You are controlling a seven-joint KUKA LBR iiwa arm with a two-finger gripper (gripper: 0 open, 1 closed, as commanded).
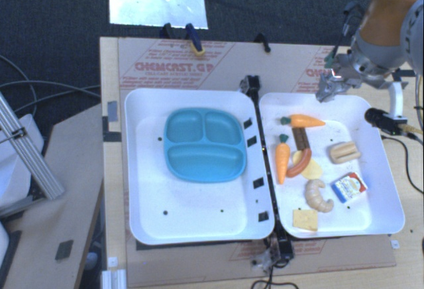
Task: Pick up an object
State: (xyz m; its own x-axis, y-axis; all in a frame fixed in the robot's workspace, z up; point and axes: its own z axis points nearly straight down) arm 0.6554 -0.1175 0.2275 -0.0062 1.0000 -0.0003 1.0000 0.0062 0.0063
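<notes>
**Figure: Arm poised above the right bin, no object yet taken**

My gripper (329, 90) hangs over the far rim of the right bin (384, 215), near its upper edge in the camera view, above and apart from the toys below. Whether it is open or closed I cannot tell at this size and angle; nothing is seen held in it.

The candidates for picking all lie in the right bin. An orange carrot (306, 121) lies crosswise nearest my gripper; a second carrot (282, 159) lies lengthwise along the bin's left side. Between them are a dark brown bar (301, 138) and a reddish sausage (299, 163), the sausage touching a pale yellow round piece (312, 170). Further out are a tan bread roll (342, 152), a croissant-shaped piece (318, 195), a small printed carton (349, 187) and a yellow cheese square (305, 219) by the near rim.

The left bin (146, 215) holds a blue divided plate (204, 146), well apart from my gripper.

Progress, as I judge it: the task is at its beginning. No object is lifted; every item rests on the bin floor. What is left is the whole of the pick: choosing a target, descending, closing on it and raising it. The crosswise carrot looks the closest candidate.
</notes>
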